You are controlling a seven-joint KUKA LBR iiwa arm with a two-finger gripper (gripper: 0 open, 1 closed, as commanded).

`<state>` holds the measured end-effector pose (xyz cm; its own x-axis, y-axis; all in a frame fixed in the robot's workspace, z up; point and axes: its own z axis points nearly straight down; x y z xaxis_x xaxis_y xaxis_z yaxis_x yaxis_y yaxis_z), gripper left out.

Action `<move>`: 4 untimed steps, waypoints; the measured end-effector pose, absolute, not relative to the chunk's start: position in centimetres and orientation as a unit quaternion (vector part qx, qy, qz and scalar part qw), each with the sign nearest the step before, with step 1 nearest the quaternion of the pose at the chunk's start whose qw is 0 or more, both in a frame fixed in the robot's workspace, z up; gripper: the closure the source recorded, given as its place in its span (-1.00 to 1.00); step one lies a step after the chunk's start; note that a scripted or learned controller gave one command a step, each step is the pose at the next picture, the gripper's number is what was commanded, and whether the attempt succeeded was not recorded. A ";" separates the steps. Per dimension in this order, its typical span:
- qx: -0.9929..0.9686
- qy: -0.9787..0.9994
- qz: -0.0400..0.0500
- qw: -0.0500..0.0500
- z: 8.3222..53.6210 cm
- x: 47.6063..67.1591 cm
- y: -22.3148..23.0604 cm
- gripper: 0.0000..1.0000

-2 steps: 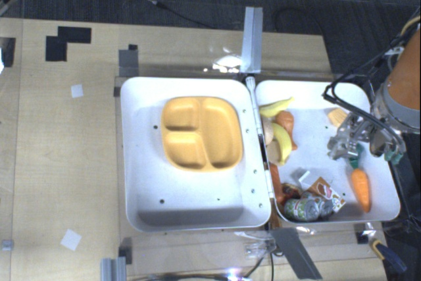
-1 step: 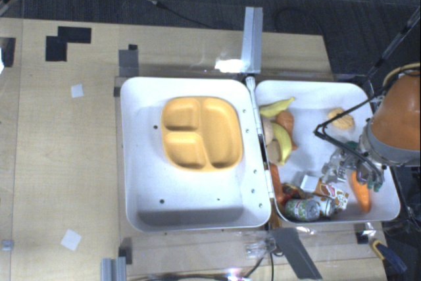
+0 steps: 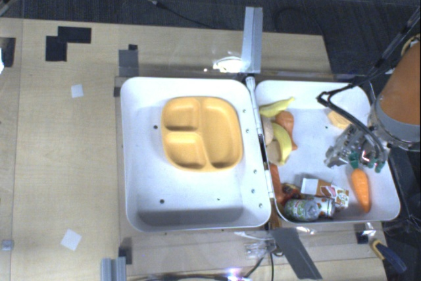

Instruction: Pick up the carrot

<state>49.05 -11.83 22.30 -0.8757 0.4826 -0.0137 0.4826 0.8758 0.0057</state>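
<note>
The carrot [image 3: 360,189] is short and orange. It lies near the front right corner of the right bin [image 3: 309,95], pointing toward the front edge. My gripper [image 3: 343,154] hangs over the right side of that bin, just behind and slightly left of the carrot's thick end. The wrist with its orange band comes in from the right. From this angle the carrot appears to rest on the bin floor, with its top end close under the gripper body.
A yellow divided plate [image 3: 200,131] sits in the left bin [image 3: 138,161]. The right bin also holds two bananas [image 3: 281,141], a reddish fruit [image 3: 285,120], a can [image 3: 306,209], a small carton [image 3: 327,189] and a beige piece [image 3: 339,118].
</note>
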 end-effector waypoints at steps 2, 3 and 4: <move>0.172 0.985 0.001 0.006 17.9 53.1 -11.8 1.00; 0.073 0.997 -0.001 0.003 12.6 49.8 -17.5 1.00; 0.118 0.993 -0.001 0.005 12.6 48.9 -20.6 1.00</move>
<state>48.91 -20.60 12.63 -0.9720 0.2347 -0.0092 0.2347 0.9721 -0.0002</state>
